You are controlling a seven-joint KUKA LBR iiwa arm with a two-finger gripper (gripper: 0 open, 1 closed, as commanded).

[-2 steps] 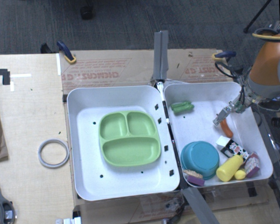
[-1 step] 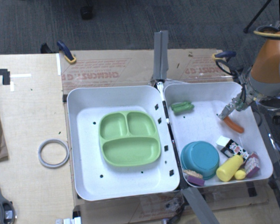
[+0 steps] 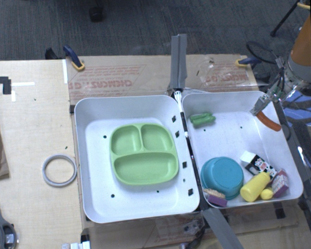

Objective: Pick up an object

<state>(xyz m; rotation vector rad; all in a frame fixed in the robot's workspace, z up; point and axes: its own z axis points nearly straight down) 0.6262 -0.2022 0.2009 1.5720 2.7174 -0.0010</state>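
Two bins sit on the worktop, and we judge the reach barely begun: our hand hangs over the right bin's far right corner, grip state we cannot tell, so next we descend onto the nearby orange piece.

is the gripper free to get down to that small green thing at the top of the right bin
Probably yes. The small green thing lies alone on bare bin floor near the back of the right bin, with nothing on or against it. The gripper sits over the same bin's far right edge, with open space between.
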